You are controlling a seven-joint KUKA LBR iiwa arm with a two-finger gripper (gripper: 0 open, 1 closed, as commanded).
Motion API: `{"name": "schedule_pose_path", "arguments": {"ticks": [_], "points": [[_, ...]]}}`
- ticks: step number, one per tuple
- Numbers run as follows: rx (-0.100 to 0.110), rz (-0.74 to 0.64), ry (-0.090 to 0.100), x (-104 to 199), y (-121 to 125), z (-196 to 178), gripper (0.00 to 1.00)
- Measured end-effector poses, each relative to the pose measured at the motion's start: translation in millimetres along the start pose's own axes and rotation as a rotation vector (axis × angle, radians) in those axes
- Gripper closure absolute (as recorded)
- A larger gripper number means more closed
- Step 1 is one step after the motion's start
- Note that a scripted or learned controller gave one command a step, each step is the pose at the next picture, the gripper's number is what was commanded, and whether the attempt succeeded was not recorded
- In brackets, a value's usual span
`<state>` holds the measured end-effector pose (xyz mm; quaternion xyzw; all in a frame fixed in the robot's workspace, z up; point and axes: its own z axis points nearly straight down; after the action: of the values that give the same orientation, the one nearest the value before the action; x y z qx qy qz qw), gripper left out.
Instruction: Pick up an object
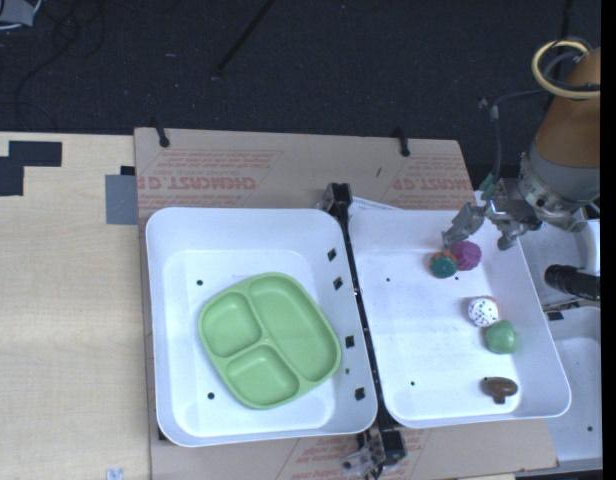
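A grey robot arm with an orange band reaches in from the right over a desk (58, 298) carrying two shallow white bins side by side. Its tool (484, 230) hovers above the upper right part of the right bin (408, 378), fingers spread apart and released, with nothing between them.

Just below the tool's left finger lie a purple ball (469, 256) and a small teal-and-orange object (444, 265), touching each other near the bin's upper right. Further down the right side sit a white ball with dark spots (482, 312) and, just beside it, a green rounded object (501, 338). A small brown object (499, 388) rests near the bin's lower right corner, apart from the others.

The left bin (173, 268) holds a light green divided plate (269, 340) with three compartments, lying flat and turned at an angle.

Both bins rest on a sheet of brown cardboard (288, 173) printed with red lettering, and black clips join the bins along their shared edge. The desk to the left is pale wood, marked with dark and grey rectangular patches.
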<state>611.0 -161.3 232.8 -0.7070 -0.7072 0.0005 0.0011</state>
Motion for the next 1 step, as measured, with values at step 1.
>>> {"name": "schedule_pose_path", "arguments": {"ticks": [1], "points": [[0.004,0.0,0.0,2.6,0.6,43.0,0.0]]}}
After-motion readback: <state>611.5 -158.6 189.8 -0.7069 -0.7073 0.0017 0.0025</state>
